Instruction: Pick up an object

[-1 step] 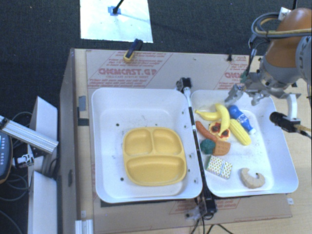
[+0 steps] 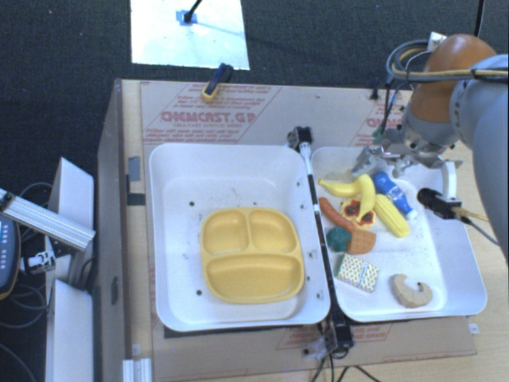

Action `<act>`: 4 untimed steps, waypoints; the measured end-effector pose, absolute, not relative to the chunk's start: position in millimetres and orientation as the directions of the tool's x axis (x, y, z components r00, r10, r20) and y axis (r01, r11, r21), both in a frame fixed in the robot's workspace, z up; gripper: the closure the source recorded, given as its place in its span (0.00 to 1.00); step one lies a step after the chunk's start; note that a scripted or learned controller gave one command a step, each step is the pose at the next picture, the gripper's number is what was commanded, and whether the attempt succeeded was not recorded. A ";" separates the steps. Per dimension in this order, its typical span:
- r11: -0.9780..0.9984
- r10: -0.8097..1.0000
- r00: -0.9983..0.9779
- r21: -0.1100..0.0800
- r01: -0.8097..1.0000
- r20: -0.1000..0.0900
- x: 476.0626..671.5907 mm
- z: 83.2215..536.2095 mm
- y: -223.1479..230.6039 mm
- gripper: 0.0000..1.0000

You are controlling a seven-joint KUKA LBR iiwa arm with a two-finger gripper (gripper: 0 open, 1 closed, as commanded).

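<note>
My gripper (image 2: 391,159) hangs over the far part of the right bin (image 2: 461,281), just beyond a cluster of toy food. Nothing shows between its fingers. Closest below it are a blue bottle (image 2: 397,195), a yellow banana (image 2: 347,187) and a yellow corn cob (image 2: 393,216). A red sausage (image 2: 333,213) and a pizza slice (image 2: 353,209) lie to their left. Further forward sit a green piece (image 2: 339,239), an orange wedge (image 2: 363,243), a checkered packet (image 2: 358,273) and a tan bitten ring (image 2: 411,291).
The left bin (image 2: 179,213) holds a yellow divided plate (image 2: 252,255). A ridge (image 2: 316,229) where the two bin walls meet runs between the bins. The grey arm (image 2: 477,102) fills the upper right corner. Bare bin floor shows at the right bin's front right.
</note>
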State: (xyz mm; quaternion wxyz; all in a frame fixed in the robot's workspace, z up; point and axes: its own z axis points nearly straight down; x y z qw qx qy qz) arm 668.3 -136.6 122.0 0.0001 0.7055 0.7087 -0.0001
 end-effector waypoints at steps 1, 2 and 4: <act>0.003 1.000 -0.003 0.007 1.000 0.000 662.7 105.9 -154.2 0.00; 0.003 1.000 -0.003 0.021 1.000 0.000 655.0 94.9 -159.2 0.00; 0.008 1.000 -0.008 0.027 1.000 -0.004 674.3 106.2 -160.8 1.00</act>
